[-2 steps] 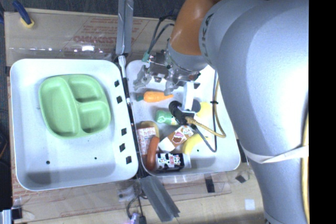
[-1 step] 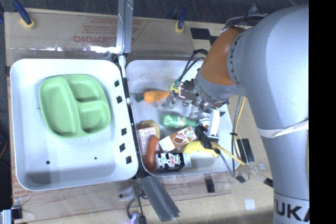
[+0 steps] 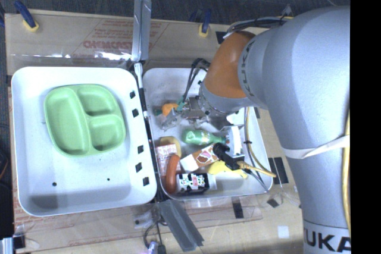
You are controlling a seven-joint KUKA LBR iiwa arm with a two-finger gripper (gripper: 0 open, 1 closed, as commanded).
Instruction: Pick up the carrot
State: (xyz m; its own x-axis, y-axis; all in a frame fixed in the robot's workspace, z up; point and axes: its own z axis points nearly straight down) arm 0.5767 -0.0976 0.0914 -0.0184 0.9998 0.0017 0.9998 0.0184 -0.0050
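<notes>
Left bin [image 3: 24, 146]: you've got just the green divided plate [image 3: 85, 118] in it, no food on it.

Right bin [image 3: 150, 81]: the carrot [image 3: 169, 109] sits in the far-left part, a small orange piece, lying on the bin floor by the look of it. Gripper [image 3: 180, 112] is right on it, just to its right, touching or nearly so. You can't tell from this angle how wide the claw is or whether it has the carrot between its tips; the wrist blocks it.

Nearer side of the bin is clutter: green bottle [image 3: 201, 138], sausage [image 3: 172, 170], banana [image 3: 225, 169], packaged items.

Status call: approach done, grasp unconfirmed, lift not yet done.
</notes>
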